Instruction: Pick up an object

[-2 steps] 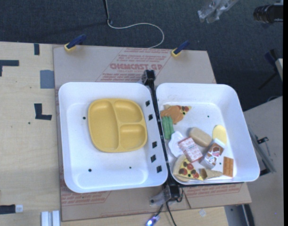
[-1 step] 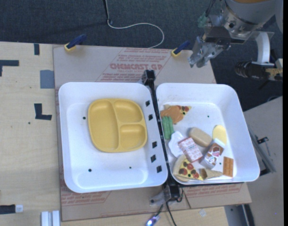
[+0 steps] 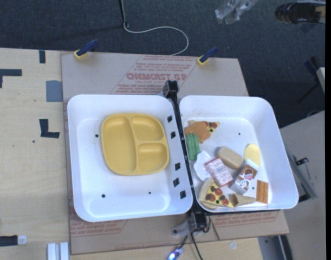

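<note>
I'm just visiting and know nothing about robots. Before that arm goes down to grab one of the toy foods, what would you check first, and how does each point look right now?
1. Gripper out of the way: ok, it is high above the bench, beyond the bins' far edge.
2. Fingers open for a grab: cannot tell, the gripper is blurred.
3. Things to pick: ok, the right bin holds toy foods, such as a pizza slice and a green piece.
4. Room around a target: not ok, most pieces crowd together near the front.
5. Left bin: ok, the yellow divided plate lies flat inside it.
</note>
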`<state>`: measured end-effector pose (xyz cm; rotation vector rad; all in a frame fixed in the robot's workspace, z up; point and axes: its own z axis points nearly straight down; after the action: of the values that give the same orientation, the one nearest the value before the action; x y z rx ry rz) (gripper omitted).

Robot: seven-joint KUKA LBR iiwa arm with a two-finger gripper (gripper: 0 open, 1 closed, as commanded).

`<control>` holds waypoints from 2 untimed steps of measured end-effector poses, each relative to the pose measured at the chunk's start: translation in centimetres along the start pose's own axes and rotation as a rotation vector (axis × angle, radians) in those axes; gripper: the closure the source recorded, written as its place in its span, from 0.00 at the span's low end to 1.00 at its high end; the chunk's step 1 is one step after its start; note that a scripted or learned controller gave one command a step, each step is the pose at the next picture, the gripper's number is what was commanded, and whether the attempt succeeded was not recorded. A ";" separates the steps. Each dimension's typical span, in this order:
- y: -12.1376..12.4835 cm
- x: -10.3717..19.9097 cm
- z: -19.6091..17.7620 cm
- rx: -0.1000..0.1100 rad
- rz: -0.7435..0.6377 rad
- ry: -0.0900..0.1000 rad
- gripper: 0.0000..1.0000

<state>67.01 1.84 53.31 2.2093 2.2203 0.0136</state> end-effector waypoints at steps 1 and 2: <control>-3.4 -0.6 15.5 0.032 0.006 -0.001 1.00; -1.3 3.0 -1.3 -0.006 -0.001 0.002 1.00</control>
<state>65.69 4.80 54.55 2.2066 2.2194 0.0222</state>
